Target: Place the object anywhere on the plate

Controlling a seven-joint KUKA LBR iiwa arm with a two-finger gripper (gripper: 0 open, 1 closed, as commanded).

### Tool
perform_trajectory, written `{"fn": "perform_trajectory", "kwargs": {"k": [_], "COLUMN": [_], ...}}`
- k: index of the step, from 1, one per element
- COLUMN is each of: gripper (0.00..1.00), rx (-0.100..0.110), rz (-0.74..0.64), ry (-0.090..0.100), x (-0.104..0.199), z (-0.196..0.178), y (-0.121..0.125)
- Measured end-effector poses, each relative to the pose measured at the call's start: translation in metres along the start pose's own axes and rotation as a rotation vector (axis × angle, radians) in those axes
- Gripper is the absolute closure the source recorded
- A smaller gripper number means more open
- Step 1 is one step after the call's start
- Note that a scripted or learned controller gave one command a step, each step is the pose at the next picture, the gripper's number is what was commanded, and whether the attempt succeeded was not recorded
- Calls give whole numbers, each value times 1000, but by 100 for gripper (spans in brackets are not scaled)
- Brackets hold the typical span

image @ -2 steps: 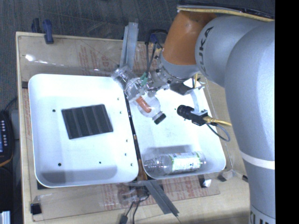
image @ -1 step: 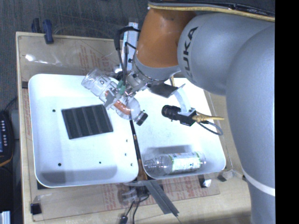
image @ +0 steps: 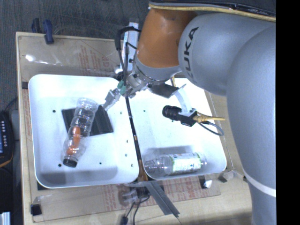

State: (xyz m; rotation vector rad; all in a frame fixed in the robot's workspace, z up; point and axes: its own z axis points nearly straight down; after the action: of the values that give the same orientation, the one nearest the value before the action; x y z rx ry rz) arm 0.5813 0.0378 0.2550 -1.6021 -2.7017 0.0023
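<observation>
The claw [image: 112, 97] sits just above the dark plate [image: 104, 123], empty and open a little, with the long bottle [image: 78, 131] lying slantwise below it.

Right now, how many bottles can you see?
2. One bottle lies on the dark plate in the left bin; the other bottle lies in the right bin. The arm could hide more.

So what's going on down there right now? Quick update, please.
Gripper hangs over left bin's upper right, jaws unreadable. Clear bottle lies across dark plate. Second bottle lies in right bin.
</observation>
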Motion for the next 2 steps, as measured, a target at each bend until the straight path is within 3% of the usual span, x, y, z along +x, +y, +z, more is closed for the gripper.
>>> {"fn": "perform_trajectory", "kwargs": {"k": [1,2], "gripper": [0,0], "rx": [4,3], "rz": [68,157], "ry": [2,1], "x": [62,137], "z": [65,80], "y": [-45,-46]}}
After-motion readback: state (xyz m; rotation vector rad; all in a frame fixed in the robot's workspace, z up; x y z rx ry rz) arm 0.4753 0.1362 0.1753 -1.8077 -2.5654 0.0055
